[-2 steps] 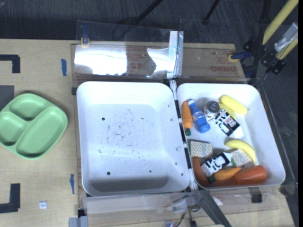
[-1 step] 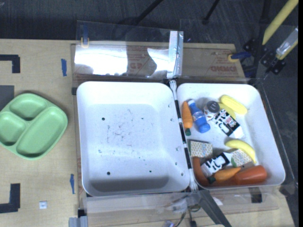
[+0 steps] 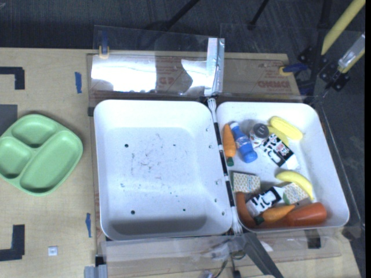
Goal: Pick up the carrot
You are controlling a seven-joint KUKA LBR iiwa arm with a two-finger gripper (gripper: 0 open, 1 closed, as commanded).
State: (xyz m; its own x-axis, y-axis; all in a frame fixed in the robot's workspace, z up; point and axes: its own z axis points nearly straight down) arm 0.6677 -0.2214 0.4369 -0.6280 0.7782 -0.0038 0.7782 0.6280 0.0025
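Note:
The right bin (image 3: pixel 327 155) holds several toy foods. An orange carrot (image 3: pixel 229 141) with a small green end lies along the bin's left wall, pointing toward the back. A second orange, tapered piece (image 3: pixel 278 213) lies near the front edge, between a black-and-white box (image 3: pixel 264 200) and a red oblong item (image 3: pixel 308 214).
Beside the carrot are a blue bottle (image 3: pixel 244 146), a grey round piece (image 3: pixel 259 131), two yellow bananas (image 3: pixel 286 128) (image 3: pixel 295 181), another black-and-white box (image 3: pixel 277 148) and a speckled square (image 3: pixel 246 182). The left bin (image 3: pixel 151 155) adjoins. A green divided plate (image 3: pixel 37 153) sits far left.

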